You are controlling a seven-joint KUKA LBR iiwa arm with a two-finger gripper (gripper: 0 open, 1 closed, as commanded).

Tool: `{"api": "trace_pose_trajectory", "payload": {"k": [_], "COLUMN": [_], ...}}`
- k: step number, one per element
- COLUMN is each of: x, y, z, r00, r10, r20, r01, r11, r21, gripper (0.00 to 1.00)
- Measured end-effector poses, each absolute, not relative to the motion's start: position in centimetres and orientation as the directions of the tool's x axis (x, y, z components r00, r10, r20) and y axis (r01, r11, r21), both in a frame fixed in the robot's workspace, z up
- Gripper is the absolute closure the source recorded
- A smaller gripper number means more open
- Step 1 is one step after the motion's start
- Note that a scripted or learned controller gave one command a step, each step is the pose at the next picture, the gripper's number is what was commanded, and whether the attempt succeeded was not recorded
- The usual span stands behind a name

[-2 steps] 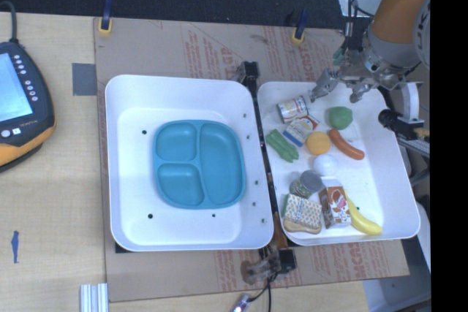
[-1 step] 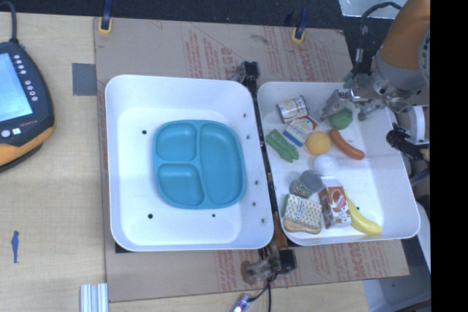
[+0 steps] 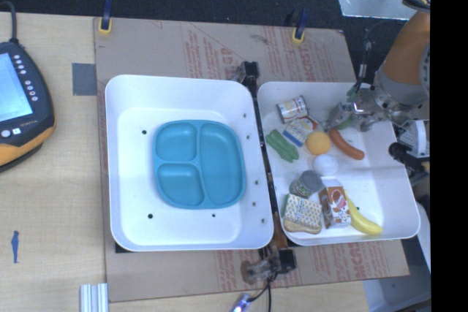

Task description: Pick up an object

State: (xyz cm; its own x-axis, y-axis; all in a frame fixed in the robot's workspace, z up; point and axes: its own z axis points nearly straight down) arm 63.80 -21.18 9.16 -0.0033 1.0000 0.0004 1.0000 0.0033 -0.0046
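Reaching in from the right, my arm [image 3: 406,58] hangs over the right bin [image 3: 387,179], where the loose items crowd together; the left bin [image 3: 124,157] bears a blue divided plate [image 3: 199,162]. My gripper [image 3: 356,113] hovers beside the hot dog [image 3: 346,145], likeliest target; I cannot tell its opening, nothing visibly held.

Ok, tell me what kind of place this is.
Probably a robot lab's grasping test bench: two white bins clamped on a board, toy food such as a banana in one, and a teach pendant alongside.
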Motion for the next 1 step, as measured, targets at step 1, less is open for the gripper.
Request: {"api": "trace_pose_trajectory", "payload": {"k": [1], "x": [64.23], "y": [-18.19], "z": [9.18], "r00": [-0.005], "r10": [1.0], "r20": [0.001], "r01": [1.0], "r11": [0.005], "r21": [-0.006], "gripper": [0.0]}}
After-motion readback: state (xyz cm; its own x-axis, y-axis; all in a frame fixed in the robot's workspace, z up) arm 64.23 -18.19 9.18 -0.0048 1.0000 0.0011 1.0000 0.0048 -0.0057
